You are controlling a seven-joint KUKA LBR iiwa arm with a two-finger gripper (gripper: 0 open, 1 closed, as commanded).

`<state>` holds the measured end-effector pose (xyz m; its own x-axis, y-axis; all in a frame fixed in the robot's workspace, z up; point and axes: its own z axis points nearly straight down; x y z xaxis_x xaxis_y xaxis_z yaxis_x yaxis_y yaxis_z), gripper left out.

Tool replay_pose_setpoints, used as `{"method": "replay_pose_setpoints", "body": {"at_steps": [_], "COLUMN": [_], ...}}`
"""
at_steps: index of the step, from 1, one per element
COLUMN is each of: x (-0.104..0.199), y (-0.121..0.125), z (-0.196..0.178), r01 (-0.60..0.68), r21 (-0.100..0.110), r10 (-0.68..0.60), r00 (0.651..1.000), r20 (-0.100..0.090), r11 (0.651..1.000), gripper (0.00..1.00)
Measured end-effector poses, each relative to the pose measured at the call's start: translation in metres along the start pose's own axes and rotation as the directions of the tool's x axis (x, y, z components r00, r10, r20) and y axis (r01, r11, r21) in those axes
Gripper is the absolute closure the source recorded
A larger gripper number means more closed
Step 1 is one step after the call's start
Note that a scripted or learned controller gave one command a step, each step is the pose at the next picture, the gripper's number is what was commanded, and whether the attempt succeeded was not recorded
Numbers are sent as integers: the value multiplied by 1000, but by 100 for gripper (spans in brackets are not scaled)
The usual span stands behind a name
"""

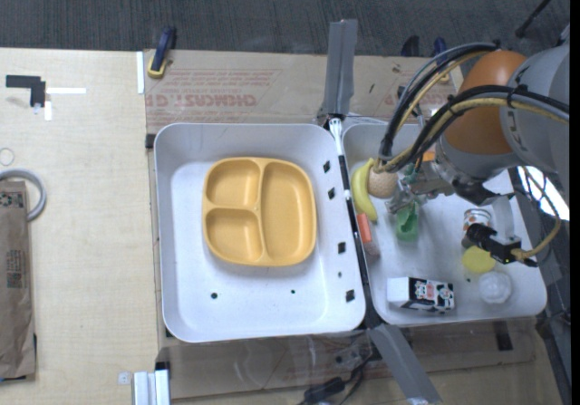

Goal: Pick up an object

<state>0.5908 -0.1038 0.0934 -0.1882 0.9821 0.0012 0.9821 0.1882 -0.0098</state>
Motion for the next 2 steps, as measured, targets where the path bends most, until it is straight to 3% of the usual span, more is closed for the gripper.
{"method": "replay_pose_setpoints", "body": {"at_steps": [1,2], "x": [-19,55], "y": [8,51], "z": [-40,-145], "r01": [360,344], "r21": [-6,-5], "r10": [-360,-344], "r00": [933,939], "r20": [4,4], "r11": [933,939], "gripper": [100,100]}}
